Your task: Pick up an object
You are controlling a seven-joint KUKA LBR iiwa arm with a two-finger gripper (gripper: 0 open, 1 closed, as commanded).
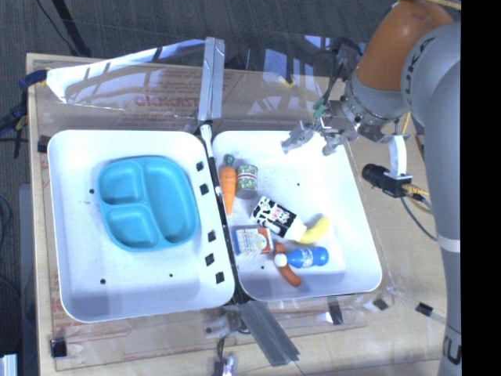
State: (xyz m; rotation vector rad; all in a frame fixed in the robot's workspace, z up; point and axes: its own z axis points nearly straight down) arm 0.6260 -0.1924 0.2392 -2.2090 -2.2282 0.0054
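My gripper (315, 140) hangs open over the back part of the right bin (356, 210), with nothing between its two grey fingers (296, 139). Below and to its left lie an orange carrot (227, 187) and a small green can (247, 177) near the bin's left wall. Toward the front sit a black-and-white patterned carton (274, 215), a yellow banana-shaped piece (318, 227), a blue bottle (308, 257), a flat printed packet (251, 241) and a reddish sausage (289, 275). The gripper touches none of them.
The left bin (70, 280) holds a blue divided plate (148, 201). A raised divider with black clips (210, 210) runs between the bins. A clear plastic sheet (141, 77) stands behind them. Bare white floor shows in the right bin's back right corner.
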